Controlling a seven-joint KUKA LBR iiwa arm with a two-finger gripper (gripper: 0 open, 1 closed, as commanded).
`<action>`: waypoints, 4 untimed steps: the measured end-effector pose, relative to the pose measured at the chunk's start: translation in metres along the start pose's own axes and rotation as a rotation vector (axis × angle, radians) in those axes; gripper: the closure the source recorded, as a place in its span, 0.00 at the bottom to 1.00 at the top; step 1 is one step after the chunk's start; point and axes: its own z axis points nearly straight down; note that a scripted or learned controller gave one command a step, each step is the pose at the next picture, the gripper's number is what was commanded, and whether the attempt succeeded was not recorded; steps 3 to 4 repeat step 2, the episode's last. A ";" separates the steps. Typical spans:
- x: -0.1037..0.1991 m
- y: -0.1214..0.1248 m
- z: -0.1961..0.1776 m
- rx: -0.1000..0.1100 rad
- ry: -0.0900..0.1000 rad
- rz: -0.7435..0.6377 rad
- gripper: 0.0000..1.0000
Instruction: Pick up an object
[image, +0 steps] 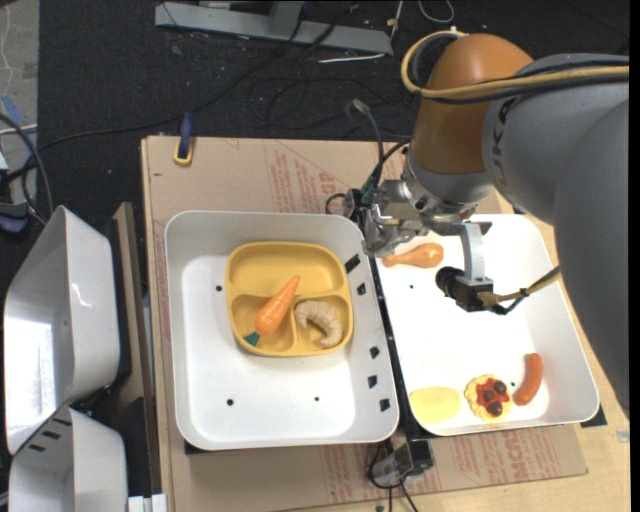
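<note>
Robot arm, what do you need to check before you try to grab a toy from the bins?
1. Gripper above a bin: ok, at the right bin's top-left corner.
2. Toy near it: ok, the drumstick lies just beside it.
3. Nothing held yet: cannot tell.
4. Other toys out of the way: ok, sausage, pizza slice and yellow disc lie at the near edge.
5. Left bin settled: ok, carrot and shrimp sit in the yellow plate.
</note>
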 end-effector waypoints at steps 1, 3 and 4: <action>0.054 0.008 0.011 0.001 -0.001 0.000 1.00; 0.050 0.008 0.011 0.001 -0.002 0.005 0.00; 0.050 0.008 0.011 0.001 -0.002 0.005 0.00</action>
